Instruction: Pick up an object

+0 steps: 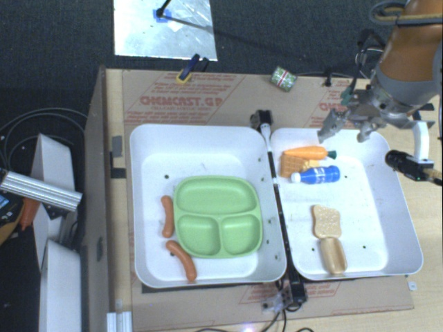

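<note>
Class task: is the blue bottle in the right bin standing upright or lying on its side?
Lying on its side: the blue bottle rests lengthwise on the right bin floor, white cap pointing left.

I'm looking at a robotics lab bench. Two white bins (208, 140) sit on cardboard (187, 95); loose cables (34, 126) lie at nine o'clock, a foil sheet (166, 19) at twelve.

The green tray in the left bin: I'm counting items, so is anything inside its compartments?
The green tray has three compartments, and all show bare green. Two sausages lie outside it on the left bin floor. Whatever is beneath the tray is covered.
</note>
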You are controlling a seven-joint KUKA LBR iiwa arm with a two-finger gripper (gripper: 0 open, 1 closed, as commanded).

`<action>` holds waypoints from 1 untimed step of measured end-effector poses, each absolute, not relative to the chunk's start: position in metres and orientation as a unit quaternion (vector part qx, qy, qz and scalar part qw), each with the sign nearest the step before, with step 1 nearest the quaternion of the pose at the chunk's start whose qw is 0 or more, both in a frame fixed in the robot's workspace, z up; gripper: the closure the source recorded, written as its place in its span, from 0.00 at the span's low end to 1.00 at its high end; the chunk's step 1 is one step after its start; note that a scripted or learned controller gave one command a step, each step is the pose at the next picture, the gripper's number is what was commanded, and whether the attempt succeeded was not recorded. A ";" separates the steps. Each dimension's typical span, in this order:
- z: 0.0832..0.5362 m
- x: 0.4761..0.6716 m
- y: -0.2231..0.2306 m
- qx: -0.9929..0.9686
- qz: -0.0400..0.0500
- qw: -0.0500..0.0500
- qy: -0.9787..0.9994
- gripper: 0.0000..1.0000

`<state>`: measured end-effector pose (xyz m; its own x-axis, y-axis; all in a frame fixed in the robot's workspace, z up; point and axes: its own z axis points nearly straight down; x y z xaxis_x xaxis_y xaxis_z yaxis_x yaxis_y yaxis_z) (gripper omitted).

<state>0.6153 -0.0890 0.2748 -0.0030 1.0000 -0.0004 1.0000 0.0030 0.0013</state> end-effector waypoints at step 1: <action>0.186 0.645 -0.096 0.707 0.000 0.000 0.708 0.00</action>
<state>0.6446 -0.0964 0.1862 -0.0016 1.0000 -0.0001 1.0000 0.0016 -0.0009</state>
